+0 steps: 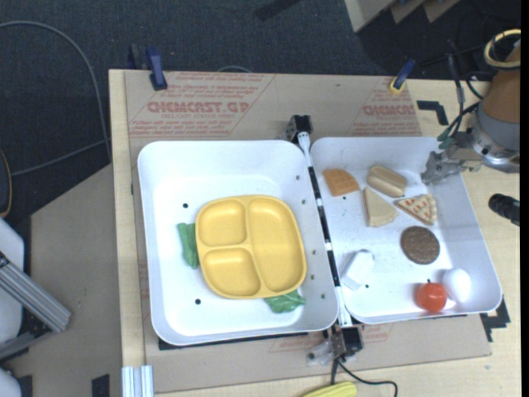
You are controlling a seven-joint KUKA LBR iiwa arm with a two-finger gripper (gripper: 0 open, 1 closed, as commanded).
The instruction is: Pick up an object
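The gripper [438,169] hangs over the right white bin [479,246]; its fingers' state I cannot tell. The beige bread roll [387,179] lies just beside it.

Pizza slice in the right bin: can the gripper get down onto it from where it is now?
Probably yes. The gripper hangs over the right bin's far corner, close to the pizza slice. Nothing covers the slice, though a bread wedge lies close beside it.

In the right bin I see toy foods lying flat and apart: an orange square [340,181], a tan bread roll [387,179], a pale wedge [379,209], a pizza slice [417,208], a brown round cookie [420,245], a red tomato [431,297] touching a white egg [457,284], and a white piece [358,269], possibly plastic.
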